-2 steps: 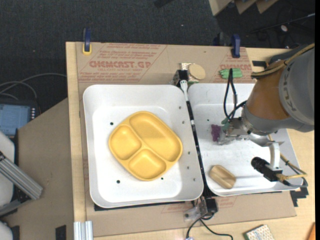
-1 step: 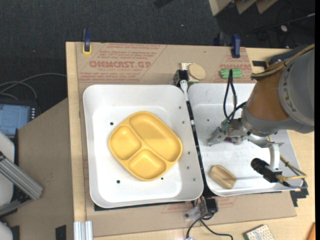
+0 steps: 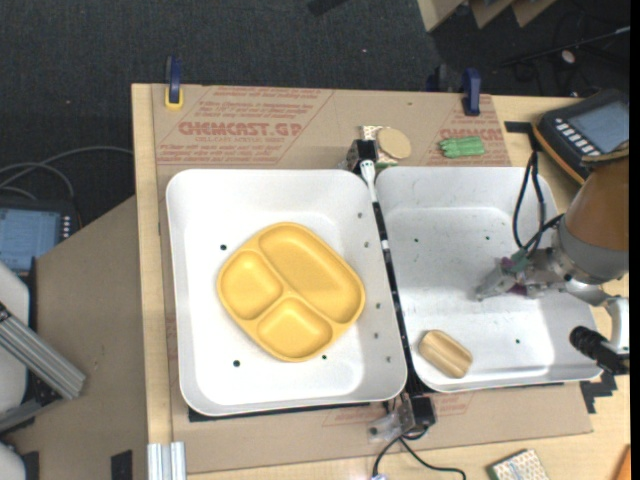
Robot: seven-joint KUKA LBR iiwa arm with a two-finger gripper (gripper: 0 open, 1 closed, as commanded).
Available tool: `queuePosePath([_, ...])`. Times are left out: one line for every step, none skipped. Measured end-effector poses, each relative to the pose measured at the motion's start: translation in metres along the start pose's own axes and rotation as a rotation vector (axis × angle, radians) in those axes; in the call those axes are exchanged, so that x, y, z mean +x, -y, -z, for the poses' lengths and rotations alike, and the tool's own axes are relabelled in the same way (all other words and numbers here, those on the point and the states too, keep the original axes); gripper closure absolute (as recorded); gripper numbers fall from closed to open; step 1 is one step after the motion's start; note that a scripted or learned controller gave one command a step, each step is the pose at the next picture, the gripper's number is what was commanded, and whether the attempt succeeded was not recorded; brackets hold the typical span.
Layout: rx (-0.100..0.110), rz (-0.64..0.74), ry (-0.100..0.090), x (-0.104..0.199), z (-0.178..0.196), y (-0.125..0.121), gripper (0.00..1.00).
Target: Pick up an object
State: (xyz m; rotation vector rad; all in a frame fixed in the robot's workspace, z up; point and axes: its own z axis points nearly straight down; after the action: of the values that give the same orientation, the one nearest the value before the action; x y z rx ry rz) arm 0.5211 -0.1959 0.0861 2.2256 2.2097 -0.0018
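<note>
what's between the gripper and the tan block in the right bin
Nothing: in the camera view, the stretch from the gripper to the tan block is bare white floor of the right bin.

Arm: grey KUKA limb with an orange band above the wrist, entering from 3 o'clock and reaching toward 9 o'clock.
Orange band: at the frame's 3 o'clock edge, blurred.
Wrist: grey, rounded, just below the band, tilted downward toward 9 o'clock.
Tool: grey two-finger part at the arm's 9 o'clock end, lying low and pointing toward 8 o'clock.
Tool detail: too blurred to make out clearly.
</note>
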Motion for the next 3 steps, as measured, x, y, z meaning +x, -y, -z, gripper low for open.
queuePosePath([0.007,0.012,-0.016,-0.023,-0.002,-0.057,0.00])
queuePosePath([0.009,0.011,-0.010,0.042,-0.002,-0.011,0.00])
queuePosePath([0.002,0.008,-0.004,0.038,0.009,-0.013,1.00])
